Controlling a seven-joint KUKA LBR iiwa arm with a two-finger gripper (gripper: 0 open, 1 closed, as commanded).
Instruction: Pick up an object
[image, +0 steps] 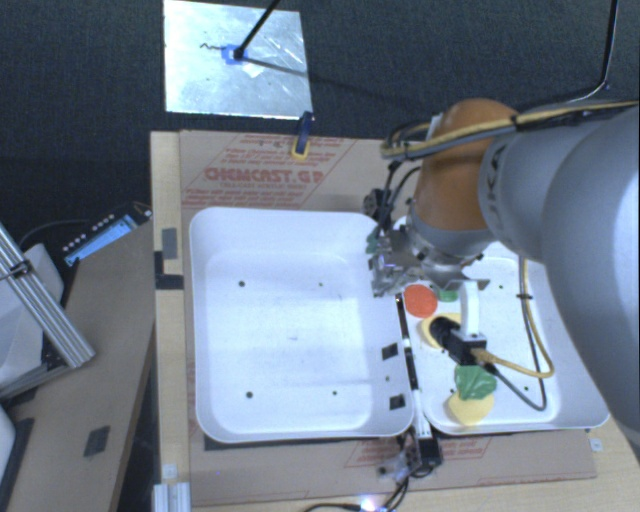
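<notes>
The end effector (392, 268) hangs low over the right bin's (570, 400) near wall; whether it grips anything cannot be told. An orange-red disc (420, 300) sits just beside it. Next call, probably: centre, descend, close.

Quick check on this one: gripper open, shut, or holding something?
Gripper: cannot be told; it sits low over the near-left corner of the right bin, by the orange disc.
</notes>
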